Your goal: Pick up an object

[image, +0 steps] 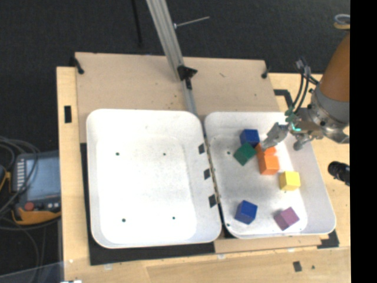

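You're looking at a tan bench [147, 81] bearing two white bins [147, 175], standing on dark floor [59, 22]. The gripper [275, 135] is hovering beside the orange block [269, 161] in the right bin [312, 217]; whether it's gripping, you cannot tell. The arm [337, 75] is getting cut off at right.

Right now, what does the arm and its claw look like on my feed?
The arm comes in at the right edge: an orange-brown band above a grey wrist ring. Dark cables loop down its left side, with a small teal-green spot near the wrist. The claw is grey metal, its fingers thin and pale against the right bin.
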You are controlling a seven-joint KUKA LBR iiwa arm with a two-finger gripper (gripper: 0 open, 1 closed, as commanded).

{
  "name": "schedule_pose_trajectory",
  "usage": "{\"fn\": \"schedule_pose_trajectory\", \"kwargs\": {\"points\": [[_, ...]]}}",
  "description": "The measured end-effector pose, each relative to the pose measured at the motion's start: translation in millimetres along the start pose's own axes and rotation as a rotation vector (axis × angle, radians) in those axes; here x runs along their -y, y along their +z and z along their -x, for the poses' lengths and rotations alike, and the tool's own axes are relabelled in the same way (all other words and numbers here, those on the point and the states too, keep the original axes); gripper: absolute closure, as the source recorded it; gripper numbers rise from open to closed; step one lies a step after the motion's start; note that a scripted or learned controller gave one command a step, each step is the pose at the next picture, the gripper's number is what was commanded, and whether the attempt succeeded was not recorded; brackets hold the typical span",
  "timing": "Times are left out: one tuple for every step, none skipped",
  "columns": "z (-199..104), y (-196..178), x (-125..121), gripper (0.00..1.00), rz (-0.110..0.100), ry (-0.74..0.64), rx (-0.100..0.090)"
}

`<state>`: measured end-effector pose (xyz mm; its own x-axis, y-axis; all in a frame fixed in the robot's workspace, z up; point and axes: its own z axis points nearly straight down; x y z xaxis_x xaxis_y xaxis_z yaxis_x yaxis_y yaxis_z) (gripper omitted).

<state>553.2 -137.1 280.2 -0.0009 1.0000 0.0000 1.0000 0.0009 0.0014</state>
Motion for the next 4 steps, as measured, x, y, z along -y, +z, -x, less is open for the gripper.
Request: {"fn": "schedule_pose_trajectory", "kwargs": {"points": [[4.4,42.7,-1.7,0.00,-0.005,0.003,0.001],[4.7,103.7,-1.7,0.00,-0.004,0.003,0.000],[4.0,166.6,0.1,0.00,-0.007,0.003,0.000],[5.1,152.3,-1.9,1.00,0.003,0.012,0.001]]}}
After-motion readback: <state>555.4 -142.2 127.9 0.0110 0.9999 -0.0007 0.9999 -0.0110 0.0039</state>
